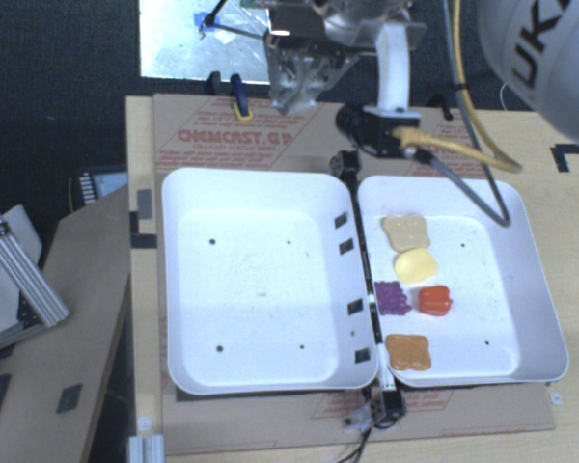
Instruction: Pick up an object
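Note:
Several small objects lie in the right bin (521, 287) near its left wall: a tan toast-shaped piece (404, 231), a yellow lemon-like piece (416, 265), a purple grape cluster (393, 299), a red pepper-like piece (435, 300) and an orange-brown biscuit-like piece (408, 352). My gripper (294, 90) hangs high above the bench beyond the far edge of the left bin (188, 258), well away from all of the objects. Nothing shows between its fingers.
A black bracket with clips (362, 287) joins the two bins. Yellow and grey cables (463, 162) trail from the arm over the right bin's far edge. A cardboard sheet (222, 133) lies under the bins. An aluminium rail (14, 263) stands at the left.

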`<state>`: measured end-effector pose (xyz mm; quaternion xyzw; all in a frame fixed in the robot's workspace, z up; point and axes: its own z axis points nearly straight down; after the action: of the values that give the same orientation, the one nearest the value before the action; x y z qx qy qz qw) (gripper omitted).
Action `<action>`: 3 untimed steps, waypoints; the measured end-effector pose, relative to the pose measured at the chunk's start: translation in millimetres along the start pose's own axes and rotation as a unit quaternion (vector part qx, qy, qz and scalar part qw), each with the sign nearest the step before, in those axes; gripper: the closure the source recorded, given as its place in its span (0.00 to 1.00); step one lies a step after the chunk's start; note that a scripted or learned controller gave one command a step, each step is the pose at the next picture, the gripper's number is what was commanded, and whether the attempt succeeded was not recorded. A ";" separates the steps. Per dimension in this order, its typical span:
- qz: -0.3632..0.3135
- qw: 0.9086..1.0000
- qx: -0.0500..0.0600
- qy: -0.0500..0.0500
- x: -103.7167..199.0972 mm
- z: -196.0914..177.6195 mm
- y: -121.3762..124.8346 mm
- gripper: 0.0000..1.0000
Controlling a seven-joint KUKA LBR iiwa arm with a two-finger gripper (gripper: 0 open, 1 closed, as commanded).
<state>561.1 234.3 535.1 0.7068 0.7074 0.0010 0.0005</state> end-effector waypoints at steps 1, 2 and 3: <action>0.005 1.000 0.000 -0.001 -109.0 -0.9 -48.7 1.00; -0.003 1.000 0.006 -0.001 -50.6 144.8 -39.1 1.00; -0.004 1.000 0.001 0.001 -13.4 132.2 -76.5 1.00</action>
<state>484.8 220.9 402.8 0.7039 0.7103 0.0008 -0.0006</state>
